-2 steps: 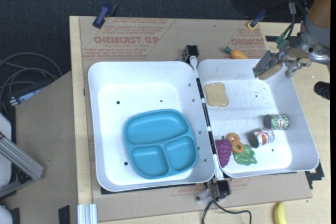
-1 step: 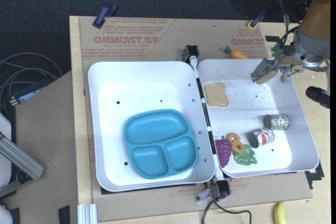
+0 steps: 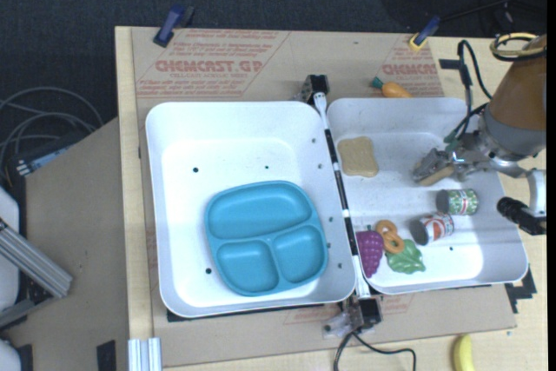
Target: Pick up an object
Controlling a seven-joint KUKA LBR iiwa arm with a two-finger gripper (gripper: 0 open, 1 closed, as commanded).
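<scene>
My gripper (image 3: 432,167) hangs low over the right bin (image 3: 395,113), its fingers spread with nothing between them. A tan slice of toast (image 3: 357,156) lies to its left. Just below it a small green-labelled can (image 3: 458,202) lies on its side, and a red-labelled can (image 3: 433,228) lies below that. Purple grapes (image 3: 370,250), an orange pretzel-shaped piece (image 3: 388,235) and a green leafy piece (image 3: 406,259) sit near the bin's front left.
The left bin (image 3: 174,143) holds a blue divided plate (image 3: 265,235). A small carrot toy (image 3: 393,88) lies on the bench behind the right bin. A yellow item (image 3: 462,353) sits at the bench's front right.
</scene>
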